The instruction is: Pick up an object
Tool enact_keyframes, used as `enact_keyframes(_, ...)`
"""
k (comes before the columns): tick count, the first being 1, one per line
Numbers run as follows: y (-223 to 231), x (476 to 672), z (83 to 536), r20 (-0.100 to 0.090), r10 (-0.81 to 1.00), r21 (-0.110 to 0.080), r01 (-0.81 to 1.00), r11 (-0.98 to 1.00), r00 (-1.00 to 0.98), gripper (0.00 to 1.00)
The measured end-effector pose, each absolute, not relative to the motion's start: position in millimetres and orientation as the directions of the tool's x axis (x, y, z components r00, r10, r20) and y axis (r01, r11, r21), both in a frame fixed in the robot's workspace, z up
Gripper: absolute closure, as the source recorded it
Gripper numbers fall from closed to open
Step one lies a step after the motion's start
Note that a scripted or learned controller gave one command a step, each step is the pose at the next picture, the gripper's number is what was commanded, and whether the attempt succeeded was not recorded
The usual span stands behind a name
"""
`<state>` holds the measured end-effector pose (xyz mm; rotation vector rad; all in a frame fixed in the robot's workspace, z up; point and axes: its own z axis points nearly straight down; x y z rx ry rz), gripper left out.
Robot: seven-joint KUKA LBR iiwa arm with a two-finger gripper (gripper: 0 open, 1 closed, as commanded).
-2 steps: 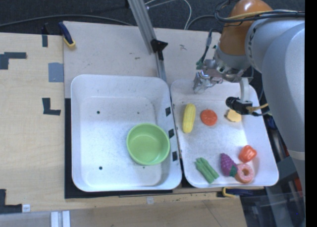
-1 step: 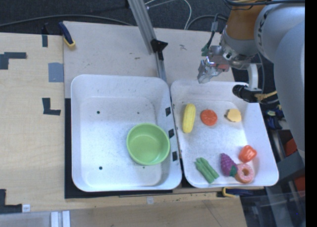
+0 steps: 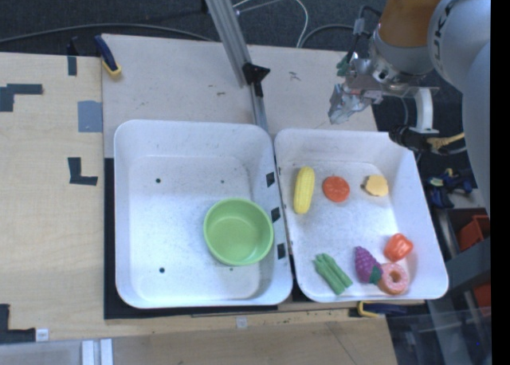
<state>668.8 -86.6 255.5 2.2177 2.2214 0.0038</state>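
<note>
The right bin [image 3: 414,196] holds seven toys: yellow corn [image 3: 304,189], red tomato [image 3: 336,189] and a yellow bun [image 3: 375,186] across its middle; green beans [image 3: 332,272], purple grapes [image 3: 365,263], a red pepper [image 3: 398,247] and a pink donut [image 3: 394,277] at lower right.

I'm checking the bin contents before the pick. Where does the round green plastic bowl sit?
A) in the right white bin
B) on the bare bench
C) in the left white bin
C: the round green plastic bowl rests in the left white bin, near its lower right.
</note>
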Motion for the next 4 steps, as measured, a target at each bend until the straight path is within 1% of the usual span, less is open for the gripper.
enact_keyframes(1,-42.6,636.5,240.4,0.001,1.0,-0.004,1.0,0.004,-0.004,1.0)
enact_keyframes(2,2.6,608.8,247.1,0.002,1.0,-0.001,1.0,0.006,-0.006,1.0)
enact_keyframes(3,49.6,577.4,249.5,0.002,1.0,-0.004,1.0,0.006,-0.006,1.0)
enact_keyframes(4,87.8,546.3,241.8,0.0,1.0,-0.005,1.0,0.005,-0.005,1.0)
